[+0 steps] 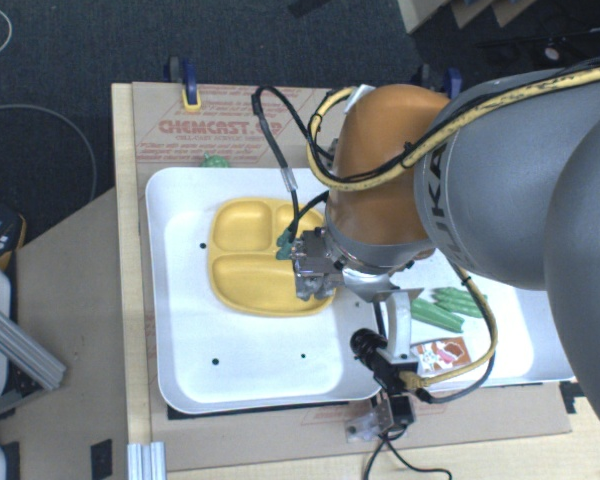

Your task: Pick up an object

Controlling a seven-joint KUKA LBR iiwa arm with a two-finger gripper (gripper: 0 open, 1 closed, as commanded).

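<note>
A yellow divided plate point(248, 258) lies in the left white bin point(180, 298), toward its back right. My gripper point(312, 280) hangs over the plate's right rim, under the orange wrist band. A small green piece point(285, 244) shows by the gripper's left side, at the plate's edge; I cannot tell whether it is held. In the right bin point(540, 348), a green pod-like object point(442, 308) lies beside the arm, with a red and white packet point(442, 353) in front of it.
The big grey arm covers most of the right bin. A small green item point(216, 161) lies on the cardboard board behind the left bin. A blue and yellow clamp point(189, 80) holds the board's back edge.
</note>
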